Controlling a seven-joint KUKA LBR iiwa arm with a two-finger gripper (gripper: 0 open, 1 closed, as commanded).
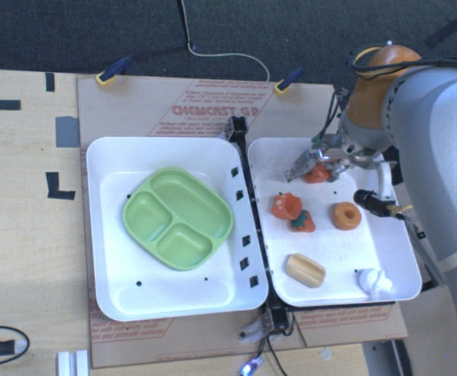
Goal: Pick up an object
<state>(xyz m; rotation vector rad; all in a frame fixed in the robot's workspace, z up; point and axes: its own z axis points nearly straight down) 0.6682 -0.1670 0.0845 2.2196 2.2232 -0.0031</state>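
I'm looking down on both bins. The left bin (103,210) fills the middle of the frame and carries a green divided plate (179,218), lying flat and turned at an angle, its three compartments bare. The right bin (404,257) sits just beside it, the two touching along a dark seam with black clips.

The arm (416,124) comes in from the right edge, grey body with the orange band (373,84) in the upper right. Its gripper (316,167) is down over the upper part of the right bin, metal fingers pointing toward the left of the frame. There's a small orange-red object (317,175) right at the fingertips, touching or nearly so, but I cannot tell from here whether it is actually between the fingers, nor how wide they stand.

Below that, near the middle of the right bin, I see an orange-red piece (287,205) with a smaller red-and-green piece (303,222) just beside it at its lower right. To the right of those lies a doughnut (346,216), brown with a hole in it, apart from the others. Lower down rests a tan bread roll (305,269), and in the lower right corner a small white crumpled object (374,281).

Both bins stand on a sheet of cardboard (204,108) with red lettering, held by yellow-and-blue clamps (114,70) at its upper corners.
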